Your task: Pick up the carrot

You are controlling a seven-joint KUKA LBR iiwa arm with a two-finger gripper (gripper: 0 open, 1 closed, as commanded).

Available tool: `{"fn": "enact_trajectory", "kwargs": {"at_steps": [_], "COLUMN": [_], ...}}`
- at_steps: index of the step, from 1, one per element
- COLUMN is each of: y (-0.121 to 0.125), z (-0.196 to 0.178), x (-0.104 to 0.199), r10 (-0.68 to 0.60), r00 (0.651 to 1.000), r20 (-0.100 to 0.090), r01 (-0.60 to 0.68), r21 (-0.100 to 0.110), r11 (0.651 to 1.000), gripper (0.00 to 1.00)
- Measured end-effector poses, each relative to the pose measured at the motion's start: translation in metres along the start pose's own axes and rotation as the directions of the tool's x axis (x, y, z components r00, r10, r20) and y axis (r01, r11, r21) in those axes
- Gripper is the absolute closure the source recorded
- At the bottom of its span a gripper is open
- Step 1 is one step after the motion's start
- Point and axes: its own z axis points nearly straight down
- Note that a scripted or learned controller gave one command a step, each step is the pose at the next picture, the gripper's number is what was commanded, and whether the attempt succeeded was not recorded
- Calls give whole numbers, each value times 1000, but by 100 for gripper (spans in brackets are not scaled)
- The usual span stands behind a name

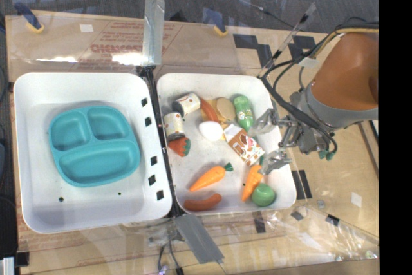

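Note:
Two carrots lie in the right bin (283, 106). One carrot (207, 178), orange with a green top, lies at the bin's front middle. A second, smaller carrot (252, 182) rests near the front right, beside a green ball (263, 195). My gripper (271, 140) hangs at the bin's right side, open, with one fingertip (264, 118) towards the back and the other (277, 161) just above the smaller carrot's upper end. Nothing sits between the fingers.
The right bin also holds a small carton (244, 146), a white egg (210, 131), a green vegetable (243, 111), a strawberry (180, 146), a sausage (202, 203) and two small cans (188, 104). A teal divided plate (95, 143) lies in the left bin (32, 203).

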Motion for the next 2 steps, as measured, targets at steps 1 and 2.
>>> {"fn": "enact_trajectory", "kwargs": {"at_steps": [1,2], "y": [0,-12], "z": [143,143], "x": [-3,-22], "r10": [-166,-335], "r00": [986,942], "r20": [5,5], "r01": [166,335], "r21": [2,2], "r11": [986,942], "gripper": [0,0]}}
